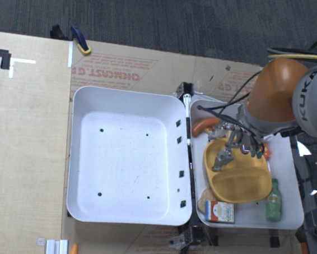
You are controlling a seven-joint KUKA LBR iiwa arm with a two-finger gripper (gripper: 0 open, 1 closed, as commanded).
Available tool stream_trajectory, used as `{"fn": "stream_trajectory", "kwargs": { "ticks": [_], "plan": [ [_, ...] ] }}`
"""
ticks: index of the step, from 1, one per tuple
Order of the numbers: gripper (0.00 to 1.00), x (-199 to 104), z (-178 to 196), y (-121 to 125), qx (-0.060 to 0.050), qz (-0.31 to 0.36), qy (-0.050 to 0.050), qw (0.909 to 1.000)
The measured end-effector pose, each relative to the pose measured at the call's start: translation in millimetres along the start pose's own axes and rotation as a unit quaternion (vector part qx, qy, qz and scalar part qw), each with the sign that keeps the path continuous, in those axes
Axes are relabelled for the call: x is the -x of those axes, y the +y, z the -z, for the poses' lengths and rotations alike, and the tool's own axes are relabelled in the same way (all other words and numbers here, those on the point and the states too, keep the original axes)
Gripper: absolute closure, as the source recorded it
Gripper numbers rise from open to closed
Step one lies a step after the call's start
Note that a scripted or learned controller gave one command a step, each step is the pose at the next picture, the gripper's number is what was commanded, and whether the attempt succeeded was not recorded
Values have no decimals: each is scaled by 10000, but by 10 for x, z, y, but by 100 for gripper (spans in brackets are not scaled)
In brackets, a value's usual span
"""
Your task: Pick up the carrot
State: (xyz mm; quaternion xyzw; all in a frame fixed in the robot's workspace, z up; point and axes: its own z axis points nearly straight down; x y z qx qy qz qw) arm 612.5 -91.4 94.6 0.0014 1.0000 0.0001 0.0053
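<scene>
I hover the gripper [223, 158] over the yellow bowl [240, 180], pincer state unclear to me — the carrot [202, 124] lies just beside it, untouched; next I shift toward it.

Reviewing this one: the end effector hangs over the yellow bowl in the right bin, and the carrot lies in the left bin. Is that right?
Not quite. The carrot lies in the right bin, near its upper left corner, beside the yellow bowl, not in the left bin. The camera view shows this. The end effector does hang over the yellow bowl.
</scene>
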Motion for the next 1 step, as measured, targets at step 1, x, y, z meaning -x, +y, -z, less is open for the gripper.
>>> {"fn": "stream_trajectory", "kwargs": {
  "ticks": [1],
  "plan": [
    [0,-115,13,-25,8,-1489,-21,9889]
  ]
}}
